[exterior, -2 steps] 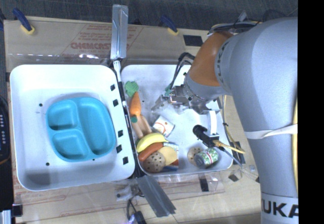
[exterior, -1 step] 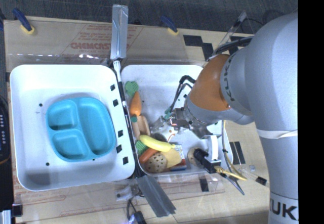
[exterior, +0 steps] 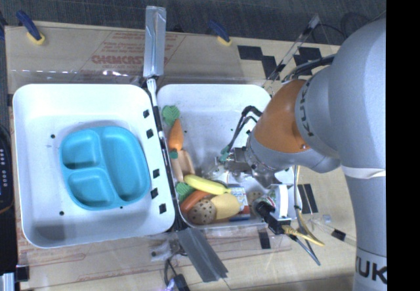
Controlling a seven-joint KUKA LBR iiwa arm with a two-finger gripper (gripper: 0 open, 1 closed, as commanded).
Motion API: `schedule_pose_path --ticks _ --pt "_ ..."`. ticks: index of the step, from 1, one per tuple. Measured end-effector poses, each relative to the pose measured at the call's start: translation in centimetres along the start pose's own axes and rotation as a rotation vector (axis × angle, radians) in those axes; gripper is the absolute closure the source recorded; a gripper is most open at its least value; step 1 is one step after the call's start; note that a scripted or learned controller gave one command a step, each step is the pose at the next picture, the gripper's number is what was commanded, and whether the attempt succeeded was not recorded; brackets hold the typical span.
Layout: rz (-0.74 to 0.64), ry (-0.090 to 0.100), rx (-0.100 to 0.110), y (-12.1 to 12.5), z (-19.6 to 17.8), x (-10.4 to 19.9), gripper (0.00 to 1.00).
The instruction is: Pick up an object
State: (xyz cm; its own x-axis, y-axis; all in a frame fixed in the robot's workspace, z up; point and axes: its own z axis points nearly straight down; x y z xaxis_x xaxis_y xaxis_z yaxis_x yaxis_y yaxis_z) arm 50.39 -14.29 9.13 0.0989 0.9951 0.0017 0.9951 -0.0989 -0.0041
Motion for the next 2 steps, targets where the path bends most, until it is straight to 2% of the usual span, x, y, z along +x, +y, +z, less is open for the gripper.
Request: schedule_pose_path --ticks 1,2 --pt "-0.003 0.001 0.001 0.1 -1.0 0.0 1.0" --pt "0.015 -0.002 -0.009 5.5 -13.4 1.2 1.0"
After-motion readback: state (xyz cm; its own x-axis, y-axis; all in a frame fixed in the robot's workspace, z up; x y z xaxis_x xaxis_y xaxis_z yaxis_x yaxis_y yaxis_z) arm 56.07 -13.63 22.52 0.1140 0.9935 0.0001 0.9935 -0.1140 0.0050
